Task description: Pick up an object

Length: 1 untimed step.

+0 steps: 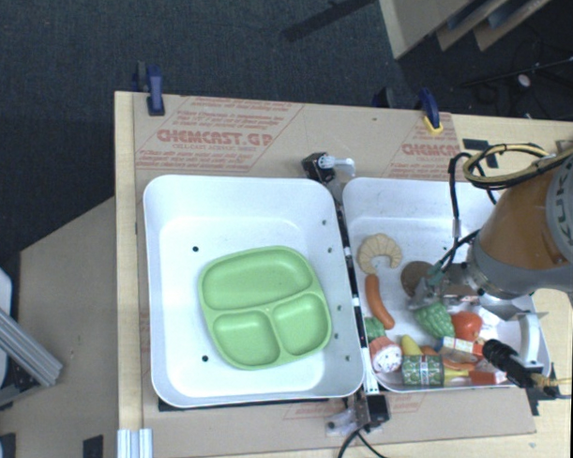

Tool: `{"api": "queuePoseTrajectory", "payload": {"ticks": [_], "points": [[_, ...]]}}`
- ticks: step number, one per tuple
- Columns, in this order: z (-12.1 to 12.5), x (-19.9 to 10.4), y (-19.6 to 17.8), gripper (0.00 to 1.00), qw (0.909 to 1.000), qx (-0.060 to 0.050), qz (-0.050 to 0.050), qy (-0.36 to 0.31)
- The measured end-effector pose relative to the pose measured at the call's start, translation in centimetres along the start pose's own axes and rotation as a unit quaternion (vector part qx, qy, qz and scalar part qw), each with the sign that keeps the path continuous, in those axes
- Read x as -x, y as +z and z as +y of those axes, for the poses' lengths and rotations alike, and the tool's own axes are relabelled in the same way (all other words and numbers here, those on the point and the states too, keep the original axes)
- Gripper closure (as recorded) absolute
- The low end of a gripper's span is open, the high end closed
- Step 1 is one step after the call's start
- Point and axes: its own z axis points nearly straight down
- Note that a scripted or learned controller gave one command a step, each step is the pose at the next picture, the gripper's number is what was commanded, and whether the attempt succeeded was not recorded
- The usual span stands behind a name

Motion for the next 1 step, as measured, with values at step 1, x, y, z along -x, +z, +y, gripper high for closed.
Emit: {"api": "queuePoseTrajectory", "payload": {"ticks": [1], "points": [[5.48,-8.63,-9.62,1.0,1.0,0.007,0.0,-0.006]]}}
